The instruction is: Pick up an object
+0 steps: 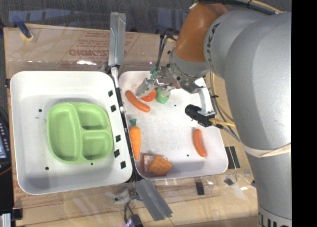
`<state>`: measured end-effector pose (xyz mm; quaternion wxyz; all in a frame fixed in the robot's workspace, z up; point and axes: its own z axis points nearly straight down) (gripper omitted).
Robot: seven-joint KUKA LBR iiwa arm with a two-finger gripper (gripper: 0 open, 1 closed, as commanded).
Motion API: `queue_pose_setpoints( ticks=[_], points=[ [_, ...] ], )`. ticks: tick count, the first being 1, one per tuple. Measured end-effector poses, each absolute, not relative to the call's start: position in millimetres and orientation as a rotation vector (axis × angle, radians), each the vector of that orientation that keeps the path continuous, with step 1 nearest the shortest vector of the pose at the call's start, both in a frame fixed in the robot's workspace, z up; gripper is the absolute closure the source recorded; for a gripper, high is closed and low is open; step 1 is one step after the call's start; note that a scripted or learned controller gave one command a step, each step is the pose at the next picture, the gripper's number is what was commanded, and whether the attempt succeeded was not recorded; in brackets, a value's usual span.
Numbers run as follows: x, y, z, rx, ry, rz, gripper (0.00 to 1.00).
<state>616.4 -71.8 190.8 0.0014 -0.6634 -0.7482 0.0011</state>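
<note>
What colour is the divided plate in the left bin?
The divided plate is light green, seen clearly in the camera view.

Colours showing across the two white bins (29, 171)

A lime-green divided plate (79, 132), orange carrot (135, 141), and reddish-orange sausages (199, 143) are showing.

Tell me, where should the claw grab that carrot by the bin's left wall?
Probably across the carrot's thick orange middle, coming straight down from above. It lies flat, running lengthwise beside the right bin's left wall, so the fingers should close across its width, though the wall side looks tight.
</note>
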Motion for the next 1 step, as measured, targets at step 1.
queue_pose_setpoints(
  ticks=[1],
  points=[
    [630.5,-97.8,91.1,-2.149,-2.289,0.003,0.00]
  ],
)
